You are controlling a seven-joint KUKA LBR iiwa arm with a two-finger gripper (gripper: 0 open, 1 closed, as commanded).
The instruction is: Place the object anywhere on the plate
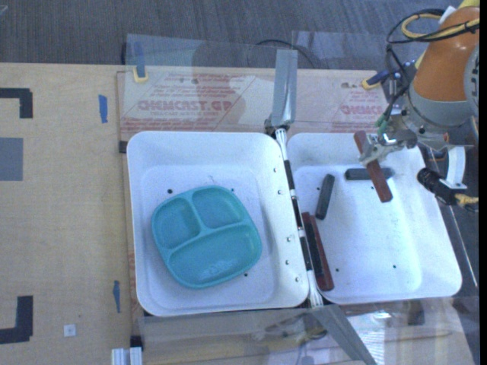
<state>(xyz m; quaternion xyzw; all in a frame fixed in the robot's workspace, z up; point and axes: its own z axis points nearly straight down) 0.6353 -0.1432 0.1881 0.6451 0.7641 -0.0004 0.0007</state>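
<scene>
1. wooden worktop (61, 226) fills the left of the frame, with black corner marks and blue tape strips on it; it carries two shallow white bins side by side.
2. lower centre, the left bin (144, 154) holds a teal plate (205, 236) with three compartments, lying flat and slightly turned. nothing lies on the plate.
3. along the near left wall of the right bin (426, 280), just beside the divider, lies a long dark red-brown stick (318, 253), running up and down the frame.
4. a little farther up, a short dark grey bar (325, 196) lies tilted on the bin floor, near the stick's upper end but apart from it.
5. farther still, in the upper part of the right bin, a red-brown block (378, 179) lies slanted, crossing a dark grey piece (358, 174) that lies sideways; which one lies on top i cannot tell.
6. at the upper right of the frame the arm (445, 67), orange and grey, reaches in; its gripper (380, 144) sits right at the block's upper end. whether the jaws are open, closed or gripping the block i cannot tell.
</scene>
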